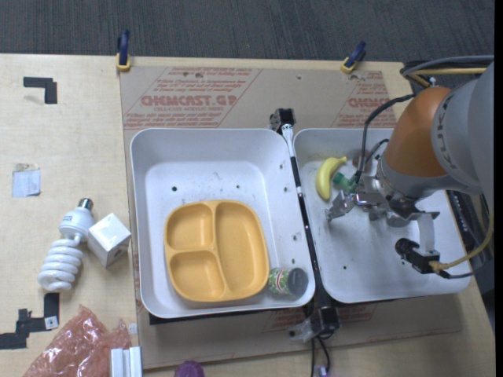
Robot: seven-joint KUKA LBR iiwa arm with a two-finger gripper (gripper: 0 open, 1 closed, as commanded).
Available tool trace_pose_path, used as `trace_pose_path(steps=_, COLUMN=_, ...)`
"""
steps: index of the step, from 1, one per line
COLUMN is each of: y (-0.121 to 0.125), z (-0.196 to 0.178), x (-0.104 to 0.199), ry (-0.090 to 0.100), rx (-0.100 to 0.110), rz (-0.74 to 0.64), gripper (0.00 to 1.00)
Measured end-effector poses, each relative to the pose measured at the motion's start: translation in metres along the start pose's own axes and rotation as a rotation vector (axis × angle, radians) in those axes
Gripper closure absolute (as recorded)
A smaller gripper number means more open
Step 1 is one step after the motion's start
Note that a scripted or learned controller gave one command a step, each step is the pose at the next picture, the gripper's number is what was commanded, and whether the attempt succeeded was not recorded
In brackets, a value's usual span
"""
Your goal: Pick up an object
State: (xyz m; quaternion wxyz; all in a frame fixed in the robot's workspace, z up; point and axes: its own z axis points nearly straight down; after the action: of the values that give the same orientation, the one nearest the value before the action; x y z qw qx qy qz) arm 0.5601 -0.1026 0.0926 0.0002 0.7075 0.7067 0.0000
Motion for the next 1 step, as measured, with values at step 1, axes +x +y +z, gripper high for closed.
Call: trace_pose_path(steps=1, y=0.0009, z=-0.0105, x=-0.0007, ry=-0.001, rx=-0.002, rz=0.0, gripper=1.0)
